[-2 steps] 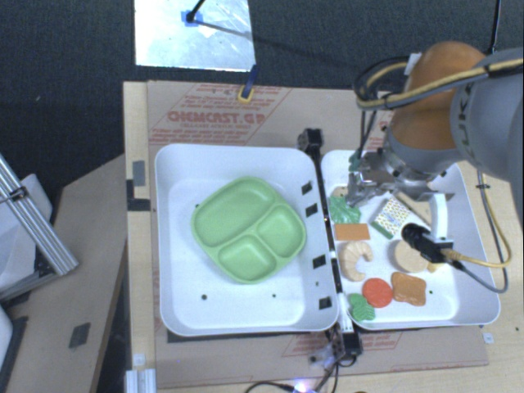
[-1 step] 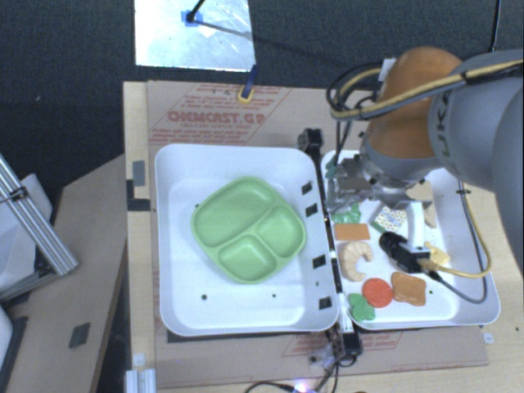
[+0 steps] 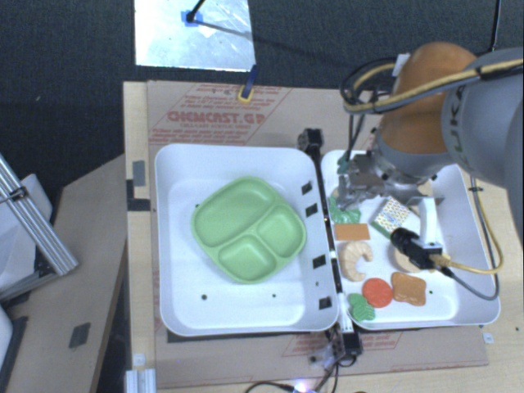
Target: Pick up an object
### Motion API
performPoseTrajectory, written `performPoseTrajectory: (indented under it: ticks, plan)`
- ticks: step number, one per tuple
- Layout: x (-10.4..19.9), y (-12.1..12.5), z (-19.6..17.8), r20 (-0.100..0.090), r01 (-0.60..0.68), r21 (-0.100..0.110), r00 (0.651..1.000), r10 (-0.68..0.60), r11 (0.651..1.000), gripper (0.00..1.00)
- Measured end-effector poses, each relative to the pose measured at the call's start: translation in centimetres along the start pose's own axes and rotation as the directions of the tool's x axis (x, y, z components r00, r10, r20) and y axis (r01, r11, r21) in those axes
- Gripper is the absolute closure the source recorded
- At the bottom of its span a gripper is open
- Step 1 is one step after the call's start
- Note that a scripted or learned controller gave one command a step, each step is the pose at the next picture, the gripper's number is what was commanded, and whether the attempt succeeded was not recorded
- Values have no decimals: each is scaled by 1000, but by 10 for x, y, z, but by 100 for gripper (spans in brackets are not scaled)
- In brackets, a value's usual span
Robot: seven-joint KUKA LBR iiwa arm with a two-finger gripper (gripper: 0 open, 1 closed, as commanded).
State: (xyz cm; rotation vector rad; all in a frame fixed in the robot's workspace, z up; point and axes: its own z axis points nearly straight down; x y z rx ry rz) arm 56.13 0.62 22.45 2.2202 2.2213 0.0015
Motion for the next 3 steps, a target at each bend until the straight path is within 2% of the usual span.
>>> performPoseTrajectory:
  ticks: [1, 3]
  plan:
    - [18, 11, -1, -1, 6, -1, 1000, -6, 1000, 100]
    - [11, 8, -9, -1, 1, 0, 1000, -1, 1000, 100]
